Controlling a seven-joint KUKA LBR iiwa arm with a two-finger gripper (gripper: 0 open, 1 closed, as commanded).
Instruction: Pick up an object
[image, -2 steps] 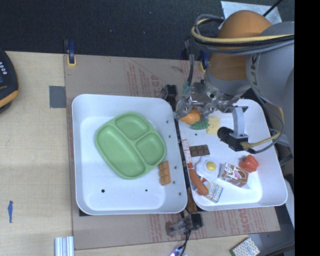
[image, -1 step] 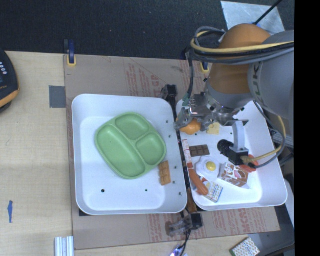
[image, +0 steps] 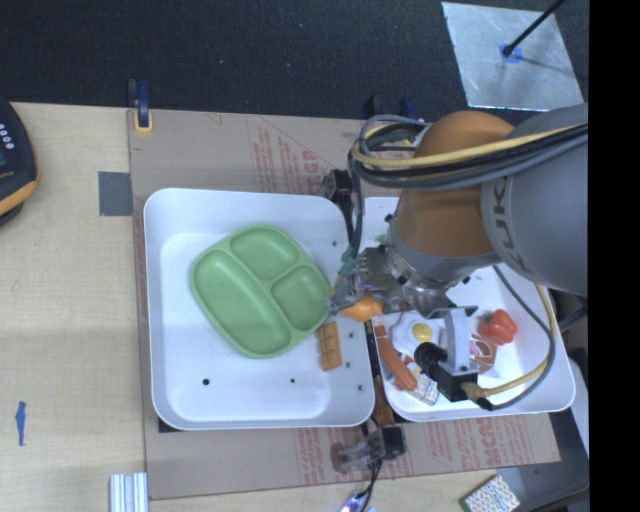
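Two shallow white bins side by side on the counter (image: 70, 300), glossy plastic with rounded rims. In the left bin (image: 165, 300), a green divided plate (image: 258, 288), smooth, three compartments, lying flat toward twelve o'clock and the centre. Plenty of bare white floor along the six o'clock side and the nine o'clock wall. Toward four o'clock of the plate, just beside its rim, a small ridged brown-orange block (image: 329, 346), near the bin's right wall. At three o'clock of the plate, touching or nearly touching its edge, a rounded orange object (image: 358, 308), right at the seam between the bins.

Right bin (image: 545, 395) crowded: a small yellow round piece (image: 421, 329), a red lumpy piece (image: 497, 325) toward three o'clock, an elongated red-orange piece (image: 398, 368) near six o'clock. Little open floor there, much of it under the arm.

Grey arm (image: 530, 190) coming in from three o'clock, orange band (image: 455, 200) bulging over the right bin, yellow and black cables looped round it. Pincer (image: 352, 290) down low at the bins' shared edge, right by the orange object; whether clenched or released, cannot tell, and whether anything sits in it, cannot tell either.
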